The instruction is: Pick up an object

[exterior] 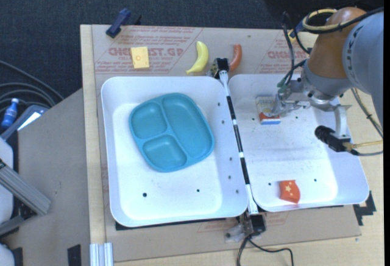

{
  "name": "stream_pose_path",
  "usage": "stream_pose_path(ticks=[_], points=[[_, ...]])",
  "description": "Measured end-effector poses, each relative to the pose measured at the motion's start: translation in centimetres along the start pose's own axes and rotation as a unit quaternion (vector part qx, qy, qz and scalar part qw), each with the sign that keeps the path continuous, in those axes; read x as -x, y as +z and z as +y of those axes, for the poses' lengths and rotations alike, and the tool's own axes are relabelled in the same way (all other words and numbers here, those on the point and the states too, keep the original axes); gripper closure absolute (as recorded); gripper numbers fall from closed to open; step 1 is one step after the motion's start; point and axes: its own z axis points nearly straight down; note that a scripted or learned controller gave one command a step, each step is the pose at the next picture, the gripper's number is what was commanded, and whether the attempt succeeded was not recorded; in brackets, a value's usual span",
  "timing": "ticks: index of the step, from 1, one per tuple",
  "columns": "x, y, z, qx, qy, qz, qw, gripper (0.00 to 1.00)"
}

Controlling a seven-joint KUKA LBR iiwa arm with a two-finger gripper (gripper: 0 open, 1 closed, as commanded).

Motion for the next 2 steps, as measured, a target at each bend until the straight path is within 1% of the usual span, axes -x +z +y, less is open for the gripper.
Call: stream_pose_path(ticks=[1, 2], points=[[0.0, 0.0, 0.0, 0.0, 0.0, 0.0, 1.0, 0.0], [-3.2, 1.6, 4.1, -0.006, 0.0, 0.0, 1.0, 0.0]])
